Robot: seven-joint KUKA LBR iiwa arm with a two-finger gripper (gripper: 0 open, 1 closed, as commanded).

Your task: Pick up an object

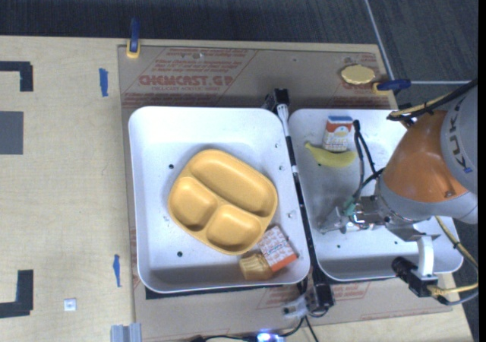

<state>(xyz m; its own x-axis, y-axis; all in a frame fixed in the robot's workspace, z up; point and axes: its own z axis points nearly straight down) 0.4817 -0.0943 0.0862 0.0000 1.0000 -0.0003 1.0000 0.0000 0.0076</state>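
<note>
End effector [336, 220] low in right bin [380, 268], near its left wall, above bare floor; finger state unclear, can't tell if anything held. Banana [331, 155] + small carton [339, 134] touching at bin's far end, well apart from end effector. Left bin [152, 131]: yellow divided tray [222, 200], orange snack packet [273, 249] at near-right corner. Counter [61, 181] w/ blue tape marks.
</note>
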